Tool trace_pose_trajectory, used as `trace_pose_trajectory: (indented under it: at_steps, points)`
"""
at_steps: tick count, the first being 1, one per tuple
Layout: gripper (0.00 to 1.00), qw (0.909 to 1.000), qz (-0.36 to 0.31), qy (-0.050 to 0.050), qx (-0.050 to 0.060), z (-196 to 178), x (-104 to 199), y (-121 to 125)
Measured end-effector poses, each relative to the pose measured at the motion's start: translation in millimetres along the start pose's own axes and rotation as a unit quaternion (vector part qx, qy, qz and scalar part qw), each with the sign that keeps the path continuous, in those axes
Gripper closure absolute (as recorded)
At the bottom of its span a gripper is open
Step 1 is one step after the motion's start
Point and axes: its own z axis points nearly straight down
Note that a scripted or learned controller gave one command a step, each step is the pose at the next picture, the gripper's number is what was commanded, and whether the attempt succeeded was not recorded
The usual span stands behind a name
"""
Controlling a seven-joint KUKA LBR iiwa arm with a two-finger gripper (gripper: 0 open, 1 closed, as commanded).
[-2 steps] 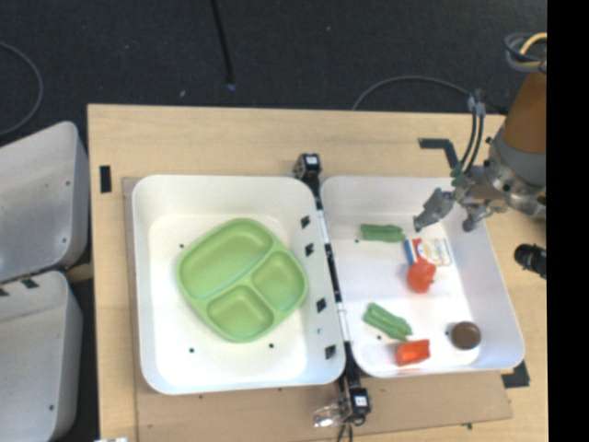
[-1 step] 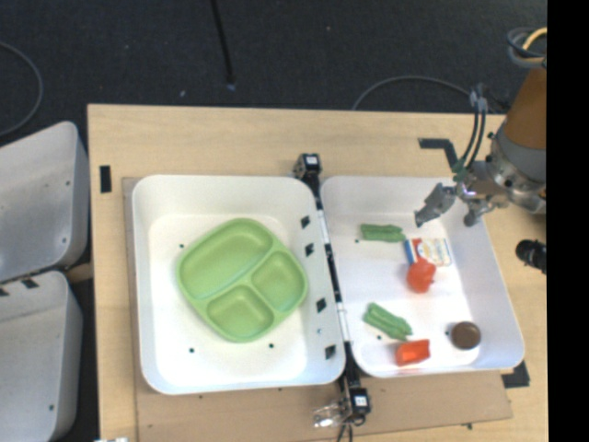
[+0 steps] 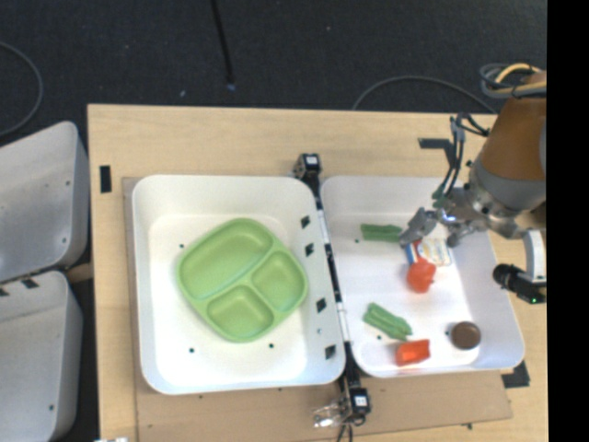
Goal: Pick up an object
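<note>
Red block [image 3: 421, 275] sits just below the end effector [image 3: 427, 244]; whether its grip is spread or pressed together cannot be told, so a miss or glancing nudge seems likely.

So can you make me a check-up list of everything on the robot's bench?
Surface: wooden bench bearing two white bins, left bin and right bin.
Job's things: in the right bin, an orange-red cup, an orange block, two green pieces and a brown round piece.
Clutter: green divided plate in the left bin.
Pincer: pincer low over the orange-red cup; grip unclear.
Cables: black cables on the dark floor.
Surroundings: white panels at left.
</note>
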Motion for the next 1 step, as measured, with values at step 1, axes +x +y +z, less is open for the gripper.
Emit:
trace_pose_trajectory:
  at_steps: [1]
  points:
    - [0.00,1.0000,0.001,0.000,0.000,43.7,-6.7,0.1]
